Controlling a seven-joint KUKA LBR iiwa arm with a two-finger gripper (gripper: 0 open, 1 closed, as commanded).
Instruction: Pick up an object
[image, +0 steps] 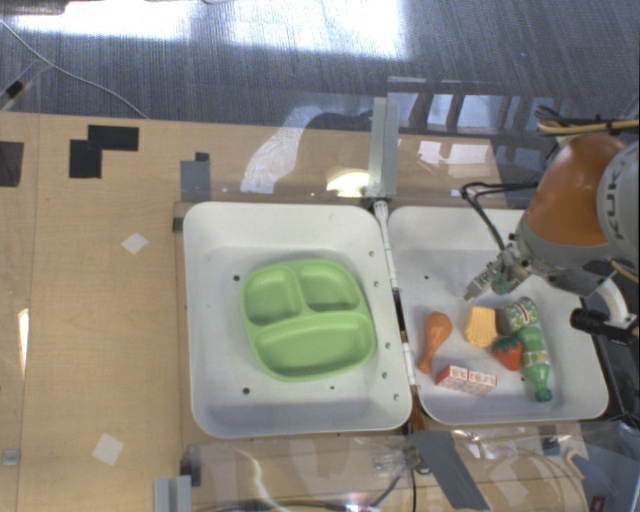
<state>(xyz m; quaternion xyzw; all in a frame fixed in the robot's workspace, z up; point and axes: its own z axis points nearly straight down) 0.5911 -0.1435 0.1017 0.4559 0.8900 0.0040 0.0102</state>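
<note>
Two shallow white bins sit side by side on the surface: the left bin (200, 300) lies well to the left of the jaws (484, 283) and carries a green divided plate (308, 318), while the right bin (440, 240) is the one the arm (575, 205) reaches into. Going down in size among the loose things, all of them lie below the jaws in the picture: a green bottle (536, 362) down and to the right, a drumstick-shaped toy (433, 340) down and to the left, a yellow wedge like cheese (482, 326) almost directly under the fingertips, a small red-and-white carton (466, 378) further down again, a green can (521, 314) just to the right of the wedge, and a red tomato-like piece (509, 351) tucked against the bottle. As for progress, nothing appears lifted; every object seems to rest on the bin floor, so I judge the pick not yet made, with closing and lifting both left to do. The jaws hang close above the wedge and can, apparently apart from both, though contact is hard to rule out at this slant. Whether the jaws are spread or pressed together I cannot tell; nothing is seen between them.
</note>
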